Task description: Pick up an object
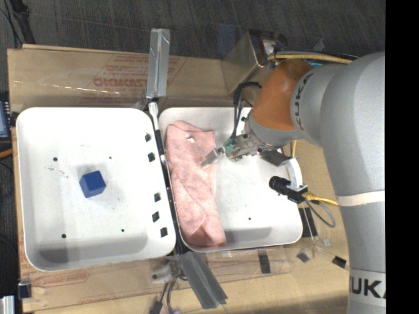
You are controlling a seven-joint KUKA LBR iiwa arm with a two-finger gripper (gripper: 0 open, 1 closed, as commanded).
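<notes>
A pink cloth lies folded along the left side of the right bin, from its back wall to its front. My gripper hangs low over the right bin and points left, its tip at the cloth's right edge near the back. I cannot see anything held in it. A small blue cube sits alone in the left bin, far from the gripper.
The grey arm with its orange band reaches in over the right bin's back right corner. A metal divider post stands behind the gap between the bins. Cardboard lies under and behind both bins.
</notes>
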